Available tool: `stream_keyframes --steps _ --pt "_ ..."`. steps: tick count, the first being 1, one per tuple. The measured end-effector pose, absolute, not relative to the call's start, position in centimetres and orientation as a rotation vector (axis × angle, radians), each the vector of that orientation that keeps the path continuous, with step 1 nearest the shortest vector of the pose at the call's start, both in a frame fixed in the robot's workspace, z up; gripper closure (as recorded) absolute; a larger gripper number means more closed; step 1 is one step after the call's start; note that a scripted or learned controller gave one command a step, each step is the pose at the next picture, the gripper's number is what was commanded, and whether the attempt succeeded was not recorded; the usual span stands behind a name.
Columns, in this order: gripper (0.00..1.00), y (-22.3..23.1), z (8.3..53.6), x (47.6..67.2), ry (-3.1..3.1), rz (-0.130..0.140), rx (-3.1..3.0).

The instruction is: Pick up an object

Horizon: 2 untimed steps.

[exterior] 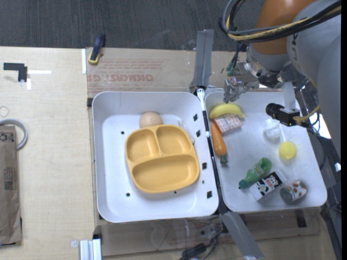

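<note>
My gripper [232,91] hangs over the far left corner of the right bin [314,172], just above a yellow banana [226,110]. Nothing shows held in it. Below the banana lie a red and white packet [227,124] and an orange carrot [218,140] along the bin's left wall. Further right are a yellow ball [288,150] and a small white object [272,129]. A green toy [256,173], a cow-patterned box [268,186] and a small can [293,191] lie near the front.
The left bin [108,161] holds a yellow divided plate [161,158] with a beige ball [150,119] behind it. A grey divider post [204,58] rises between the bins. The arm's cables and a black fitting [282,114] hang over the right bin's far side.
</note>
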State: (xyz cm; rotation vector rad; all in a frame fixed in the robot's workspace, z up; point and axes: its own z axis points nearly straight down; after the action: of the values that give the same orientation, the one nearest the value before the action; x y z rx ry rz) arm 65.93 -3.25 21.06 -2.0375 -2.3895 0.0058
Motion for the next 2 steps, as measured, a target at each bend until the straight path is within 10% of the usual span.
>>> stream_keyframes --steps 2 --pt "1.0 -6.84 18.97 65.92 -2.603 0.005 -1.757"
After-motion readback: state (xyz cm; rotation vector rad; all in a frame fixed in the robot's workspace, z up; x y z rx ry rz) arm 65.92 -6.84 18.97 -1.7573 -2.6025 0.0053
